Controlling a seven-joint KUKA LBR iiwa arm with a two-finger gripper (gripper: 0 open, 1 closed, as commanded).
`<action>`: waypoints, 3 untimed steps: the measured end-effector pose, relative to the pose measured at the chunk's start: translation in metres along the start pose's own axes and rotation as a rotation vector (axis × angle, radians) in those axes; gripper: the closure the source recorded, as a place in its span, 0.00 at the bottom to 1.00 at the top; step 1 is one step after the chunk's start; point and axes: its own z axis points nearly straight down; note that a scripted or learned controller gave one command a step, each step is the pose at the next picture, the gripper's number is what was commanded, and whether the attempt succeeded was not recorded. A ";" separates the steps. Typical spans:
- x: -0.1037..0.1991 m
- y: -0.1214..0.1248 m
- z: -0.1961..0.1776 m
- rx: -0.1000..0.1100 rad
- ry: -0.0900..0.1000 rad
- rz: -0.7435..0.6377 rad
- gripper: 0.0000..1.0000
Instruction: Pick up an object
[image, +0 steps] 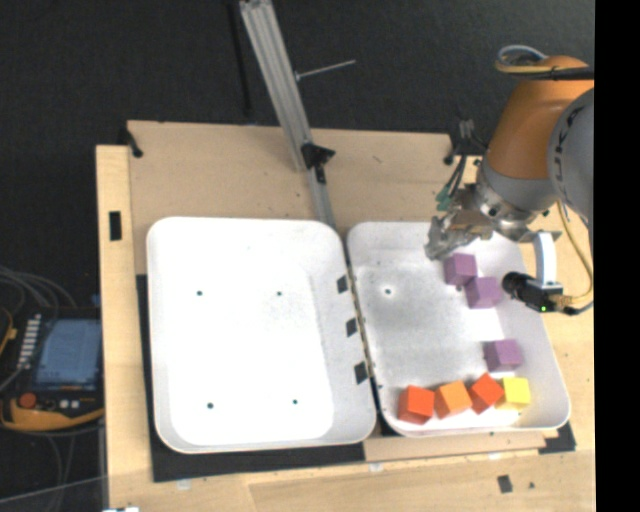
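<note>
Toward the table's far right corner, over the right bin (400, 260), the tool (447, 238) hovers just beside a purple block (461, 267), its opening impossible to tell, so the approach looks underway and next calls for descending squarely over that block.

- Two shallow white plastic bins, left (245, 330) and right (420, 330): smooth, faintly speckled, matt.
- Pale wooden bench top (380, 160): bare board, matt.
- Slanted silver metal rail (280, 80): ribbed, dull sheen.
- Small purple (461, 268), orange (417, 403) and yellow (516, 390) blocks: plain matt faces.
- Orange arm band (525, 120): smooth, glossy.
</note>
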 end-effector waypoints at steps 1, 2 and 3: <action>-0.001 0.001 -0.012 0.005 0.002 -0.004 1.00; 0.048 0.013 -0.017 0.004 0.002 -0.008 1.00; 0.091 0.008 -0.016 0.008 0.003 -0.008 1.00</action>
